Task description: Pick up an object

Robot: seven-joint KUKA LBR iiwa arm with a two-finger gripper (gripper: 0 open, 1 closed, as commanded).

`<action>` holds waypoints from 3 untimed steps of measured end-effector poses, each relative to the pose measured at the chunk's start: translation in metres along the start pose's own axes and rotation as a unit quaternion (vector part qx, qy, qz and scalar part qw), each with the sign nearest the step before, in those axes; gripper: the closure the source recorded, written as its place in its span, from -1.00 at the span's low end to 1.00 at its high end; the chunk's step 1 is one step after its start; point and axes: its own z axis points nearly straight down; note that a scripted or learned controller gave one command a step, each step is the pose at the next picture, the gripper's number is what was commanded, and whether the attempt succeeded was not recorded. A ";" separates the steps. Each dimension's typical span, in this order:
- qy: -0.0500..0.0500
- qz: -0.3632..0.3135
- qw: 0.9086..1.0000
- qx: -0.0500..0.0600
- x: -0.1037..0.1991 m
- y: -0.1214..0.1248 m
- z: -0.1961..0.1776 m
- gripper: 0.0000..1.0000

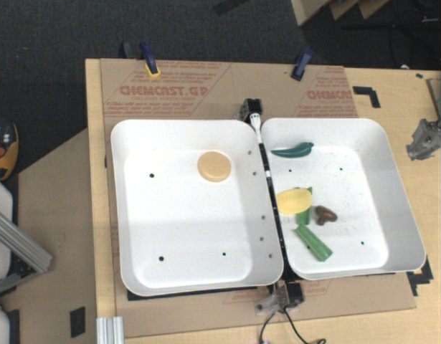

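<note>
A round tan disc lies alone in the left bin, toward its back. In the right bin a dark teal curved piece rests near the back left corner. A yellow lump sits by the left wall, with a small brown piece just right of it and a green stick in front. A grey gripper is at the far right, outside the right bin and apart from every object.
Both bins rest on a cardboard sheet held by two blue clamps at the back edge. A black bracket sits between the bins at the back. Cables hang at the front.
</note>
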 end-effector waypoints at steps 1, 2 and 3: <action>0.003 -0.003 1.000 0.007 0.063 -0.002 0.112 1.00; 0.001 -0.002 1.000 -0.001 0.143 0.000 0.092 1.00; 0.001 -0.003 1.000 -0.005 0.200 0.053 0.027 1.00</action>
